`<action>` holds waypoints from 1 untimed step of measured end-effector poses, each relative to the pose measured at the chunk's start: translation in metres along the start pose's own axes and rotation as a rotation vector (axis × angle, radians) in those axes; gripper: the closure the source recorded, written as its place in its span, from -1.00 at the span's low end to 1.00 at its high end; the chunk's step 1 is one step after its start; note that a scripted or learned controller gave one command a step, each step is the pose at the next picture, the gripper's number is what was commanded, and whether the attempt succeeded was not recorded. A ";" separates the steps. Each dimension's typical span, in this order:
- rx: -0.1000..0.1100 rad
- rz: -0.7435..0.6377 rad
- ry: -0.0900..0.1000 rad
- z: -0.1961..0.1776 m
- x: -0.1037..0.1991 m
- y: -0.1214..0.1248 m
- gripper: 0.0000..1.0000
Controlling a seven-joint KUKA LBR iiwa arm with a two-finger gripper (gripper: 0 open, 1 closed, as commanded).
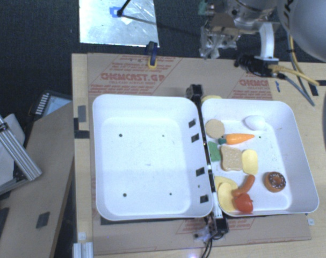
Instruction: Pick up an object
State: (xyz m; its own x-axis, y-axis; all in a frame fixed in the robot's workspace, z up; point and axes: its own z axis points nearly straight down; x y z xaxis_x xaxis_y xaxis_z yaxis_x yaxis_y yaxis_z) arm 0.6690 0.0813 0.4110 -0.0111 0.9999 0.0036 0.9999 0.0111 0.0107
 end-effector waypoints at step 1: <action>-0.001 0.000 0.000 -0.082 0.064 0.001 1.00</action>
State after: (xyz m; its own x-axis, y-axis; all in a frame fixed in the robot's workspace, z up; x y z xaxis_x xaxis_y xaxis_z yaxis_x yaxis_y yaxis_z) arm 0.6683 0.1453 0.4931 -0.0106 0.9999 0.0035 0.9999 0.0106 0.0113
